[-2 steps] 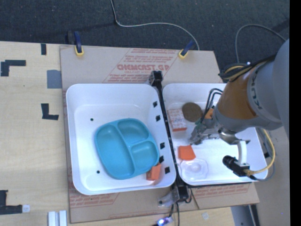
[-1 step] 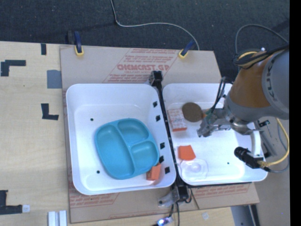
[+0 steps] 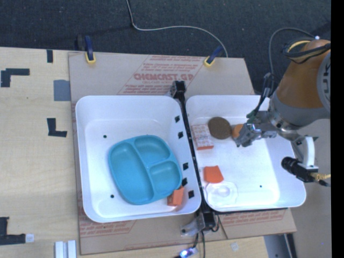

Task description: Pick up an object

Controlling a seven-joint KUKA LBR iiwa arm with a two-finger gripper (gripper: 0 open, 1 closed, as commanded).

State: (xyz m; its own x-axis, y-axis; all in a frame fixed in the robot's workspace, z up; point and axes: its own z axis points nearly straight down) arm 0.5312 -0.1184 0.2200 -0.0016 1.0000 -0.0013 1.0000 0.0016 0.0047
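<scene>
Camera view looked down on the big grey arm (image 3: 303, 98) reaching in from the right, over the right bin (image 3: 279, 198). Next to it, the left bin (image 3: 91, 122) had a blue tray (image 3: 144, 168) with three parts, and a small orange block (image 3: 176, 198) sat beside the tray's lower corner. The gripper (image 3: 244, 136) hung low in the right bin, and I could not tell how it was set. Close to it lay a brown round thing (image 3: 219, 127) with a little orange piece (image 3: 237, 129) touching its side. Farther down sat an orange square (image 3: 213, 174) and a clear wrapper (image 3: 221, 191). To grab well, the arm should line up right over one thing, go straight down, and squeeze before lifting.
</scene>
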